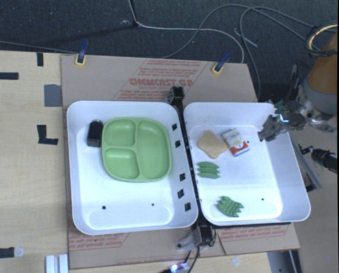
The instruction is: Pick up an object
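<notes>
Objects for picking lie in the right bin (283, 169): a tan bread-like piece (211, 144) near the bin's upper left, a small white and red carton (235, 141) just beside it on the right, a green pea pod (208, 170) below the bread piece, and a second, leafier green item (230, 207) near the bin's lower edge, well apart from the rest. All four rest flat on the white floor of the bin, none touching the walls.

Over the right bin's upper right corner hangs the end effector (269, 131), dark and pointing down-left toward the carton yet clear of it. Nothing sits between its tips; how far they are parted I cannot tell. Behind it the arm's grey wrist (314, 104) and orange band (324, 73) reach in from the right.

Next door, the left bin (78, 175) carries a light green divided plate (137, 149) with three compartments, and a small black block (94, 133) touching the plate's left rim. Both bins stand on a cardboard sheet (158, 81) clamped to the bench (21, 164).
</notes>
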`<action>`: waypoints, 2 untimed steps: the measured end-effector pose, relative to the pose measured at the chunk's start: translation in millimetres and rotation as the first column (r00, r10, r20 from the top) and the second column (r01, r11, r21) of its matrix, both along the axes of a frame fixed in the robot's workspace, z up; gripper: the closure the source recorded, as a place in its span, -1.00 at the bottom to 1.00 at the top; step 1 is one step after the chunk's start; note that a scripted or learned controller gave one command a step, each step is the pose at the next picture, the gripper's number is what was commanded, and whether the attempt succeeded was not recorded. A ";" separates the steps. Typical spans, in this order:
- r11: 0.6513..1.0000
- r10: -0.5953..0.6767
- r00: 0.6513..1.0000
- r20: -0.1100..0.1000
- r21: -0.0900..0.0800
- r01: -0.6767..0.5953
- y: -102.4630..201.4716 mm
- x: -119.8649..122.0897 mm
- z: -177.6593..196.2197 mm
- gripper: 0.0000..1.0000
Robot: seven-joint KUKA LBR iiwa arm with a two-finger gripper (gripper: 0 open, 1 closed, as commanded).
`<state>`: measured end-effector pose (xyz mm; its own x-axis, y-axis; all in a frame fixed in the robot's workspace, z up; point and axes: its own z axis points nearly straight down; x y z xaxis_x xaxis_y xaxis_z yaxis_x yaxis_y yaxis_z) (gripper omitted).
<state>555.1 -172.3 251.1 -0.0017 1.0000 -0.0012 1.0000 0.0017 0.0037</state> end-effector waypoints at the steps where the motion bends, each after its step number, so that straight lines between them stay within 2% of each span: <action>1: 1.000 0.006 1.000 -0.003 0.003 -0.006 56.5 3.9 6.4 1.00; 2: 1.000 0.005 1.000 -0.006 0.002 -0.005 107.5 14.3 -6.9 1.00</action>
<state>569.5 -64.8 244.2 -0.0062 1.0000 0.0011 1.0000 0.0062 -0.0026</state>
